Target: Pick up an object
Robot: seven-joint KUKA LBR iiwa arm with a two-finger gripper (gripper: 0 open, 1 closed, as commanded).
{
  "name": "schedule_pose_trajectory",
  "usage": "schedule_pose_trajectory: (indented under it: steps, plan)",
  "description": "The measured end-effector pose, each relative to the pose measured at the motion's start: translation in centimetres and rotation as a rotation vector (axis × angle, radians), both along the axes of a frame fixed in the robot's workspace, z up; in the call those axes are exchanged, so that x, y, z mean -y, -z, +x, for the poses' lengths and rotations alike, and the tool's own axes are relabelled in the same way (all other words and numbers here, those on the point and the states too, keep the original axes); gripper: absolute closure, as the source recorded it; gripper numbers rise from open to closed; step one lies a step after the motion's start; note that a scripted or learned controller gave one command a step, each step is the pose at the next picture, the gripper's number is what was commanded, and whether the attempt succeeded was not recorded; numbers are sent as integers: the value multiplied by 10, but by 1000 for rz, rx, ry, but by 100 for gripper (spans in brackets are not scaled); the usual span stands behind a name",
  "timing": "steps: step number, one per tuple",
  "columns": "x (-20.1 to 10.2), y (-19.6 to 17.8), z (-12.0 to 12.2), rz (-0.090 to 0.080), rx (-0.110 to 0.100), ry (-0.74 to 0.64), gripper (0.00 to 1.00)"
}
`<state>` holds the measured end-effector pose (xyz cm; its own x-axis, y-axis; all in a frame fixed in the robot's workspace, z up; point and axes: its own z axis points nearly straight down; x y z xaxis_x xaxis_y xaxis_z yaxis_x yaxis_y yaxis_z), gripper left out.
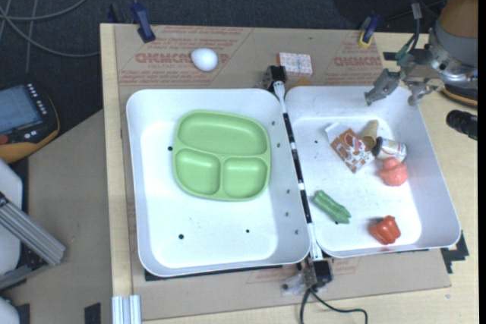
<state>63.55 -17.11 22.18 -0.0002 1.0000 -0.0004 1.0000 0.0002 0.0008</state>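
Dark carpet with loose cables surrounds a cardboard-topped bench (228, 49) carrying 2 shallow white bins side by side. Left bin (152, 231) holds a green divided tray (222, 154) with 3 compartments, nothing in them. Right bin (433, 193) has all the candidates: a small printed packet (350, 149), a tan-and-dark piece (370, 134) just beside it, a small white container (392, 149) touching a pink lump (393, 173), a green pod-like piece (332, 206) lying at a slant, and a red pepper-like piece (385, 230) near the front rim. A white egg-shaped thing (203, 58) and a small patterned box (295, 63) sit on the cardboard behind the bins.

Your gripper (399, 87) hovers over the far right corner of the right bin, fingers spread apart with nothing between them, clear of every object.

My read: you're at the approach step, no target committed yet. To do it well, go for an isolated item; the green pod or the red piece stand well apart from the rest. The packet cluster is crowded, so 1 finger could land on a neighbour. For the green pod, turn the wrist so the fingers close across its short axis. Descend straight down and close only once both fingers straddle it. Watch the bin wall near the red piece.
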Motion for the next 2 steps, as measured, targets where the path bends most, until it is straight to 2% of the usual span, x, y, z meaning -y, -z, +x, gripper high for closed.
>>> schedule_pose_trajectory:
  steps: [1, 2]
  plan:
    - [-11, 137, -8, 2, -6, 0, 0]
    - [-38, 137, -40, 2, -3, 0, 0]
